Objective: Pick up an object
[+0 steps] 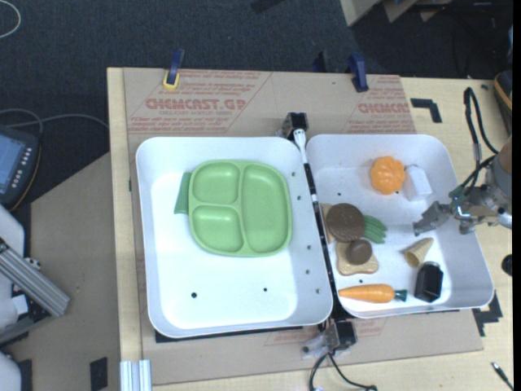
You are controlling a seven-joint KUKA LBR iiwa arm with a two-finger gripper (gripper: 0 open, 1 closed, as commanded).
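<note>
1. Plainly, we start at the near edge of the right bin [464, 287]: an orange carrot [366, 294] lies along its front wall and a black object [429, 282] sits just to the right of it. Neither is touched by the arm.

2. A little farther in, we note a tan wedge-shaped piece [418, 252], and to its left a brown piece [356, 254] with a round brown disc [345, 221] just behind it, the disc overlapping a green item [375, 228].

3. At about the same depth, the gripper [430, 218] reaches in over the right rim of this bin. We see nothing between its fingers; whether they are spread or closed we cannot tell, as the view is too small there.

4. In our judgement the task is not yet done: no object is lifted, all lie on the bin floor, and the grasp and the lift are both left.

5. The tan wedge-shaped piece is the nearest candidate, lying just in front of the gripper and apart from it. The black object is next, nearer the front.

6. Farther back, an orange round fruit [387, 174] rests beside a small white item [418, 182], both behind the gripper.

7. In the left bin [163, 243] we record a green divided tray [240, 207], well apart from the gripper.
</note>
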